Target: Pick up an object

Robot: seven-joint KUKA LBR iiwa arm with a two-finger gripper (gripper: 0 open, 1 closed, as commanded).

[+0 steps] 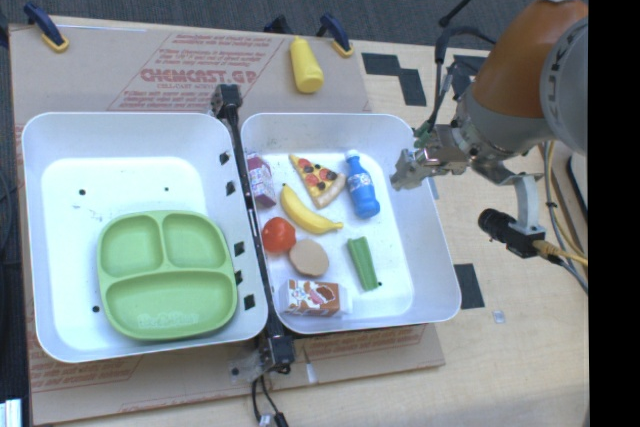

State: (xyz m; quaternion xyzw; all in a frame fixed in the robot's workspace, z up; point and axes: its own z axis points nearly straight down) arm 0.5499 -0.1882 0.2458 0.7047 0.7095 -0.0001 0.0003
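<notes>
At right of centre in the frame, the end effector [412, 169] sits over the right bin's [425, 255] right rim; its opening cannot be judged, and nothing is seen held. Just left lies the blue bottle [361, 184], beside the pizza slice [318, 177] and banana [308, 212].

A green plate [167, 275] with three compartments lies in the left white bin [30, 215], toward the bin's 5 o'clock side. Under the bins is a cardboard sheet [150, 65] with red print. At the sheet's 12 o'clock edge lies a yellow bottle [306, 65], just beside a blue clamp [335, 32]. Another blue clamp [46, 25] grips the sheet's 10 o'clock corner.
</notes>
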